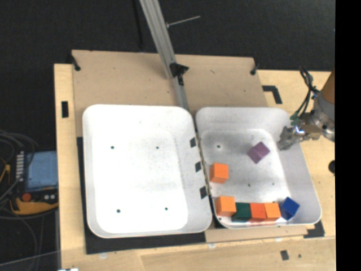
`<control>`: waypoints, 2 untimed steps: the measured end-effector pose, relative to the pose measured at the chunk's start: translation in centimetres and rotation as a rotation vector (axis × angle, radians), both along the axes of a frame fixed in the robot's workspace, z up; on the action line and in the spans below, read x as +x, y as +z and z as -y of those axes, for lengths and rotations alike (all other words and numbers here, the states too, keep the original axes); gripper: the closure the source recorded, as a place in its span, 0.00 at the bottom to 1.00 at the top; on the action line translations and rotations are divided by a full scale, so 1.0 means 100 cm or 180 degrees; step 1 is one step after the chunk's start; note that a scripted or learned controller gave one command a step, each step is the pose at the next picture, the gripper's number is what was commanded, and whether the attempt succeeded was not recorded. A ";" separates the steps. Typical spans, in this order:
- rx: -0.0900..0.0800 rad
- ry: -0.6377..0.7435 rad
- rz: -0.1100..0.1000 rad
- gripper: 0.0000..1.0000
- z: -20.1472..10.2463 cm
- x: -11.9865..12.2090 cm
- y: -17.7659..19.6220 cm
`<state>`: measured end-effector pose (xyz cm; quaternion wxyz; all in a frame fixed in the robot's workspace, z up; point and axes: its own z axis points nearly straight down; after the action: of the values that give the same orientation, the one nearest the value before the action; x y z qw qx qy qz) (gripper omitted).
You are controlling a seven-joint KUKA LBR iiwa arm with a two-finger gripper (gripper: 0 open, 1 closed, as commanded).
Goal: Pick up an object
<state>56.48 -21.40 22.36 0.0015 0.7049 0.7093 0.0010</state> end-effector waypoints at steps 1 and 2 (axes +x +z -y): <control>0.0006 0.0003 -0.0004 1.00 -0.044 -0.002 0.008; 0.0007 0.0006 0.0000 1.00 -0.096 0.002 0.020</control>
<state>56.66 -11.84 24.33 0.0007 0.7042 0.7100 0.0017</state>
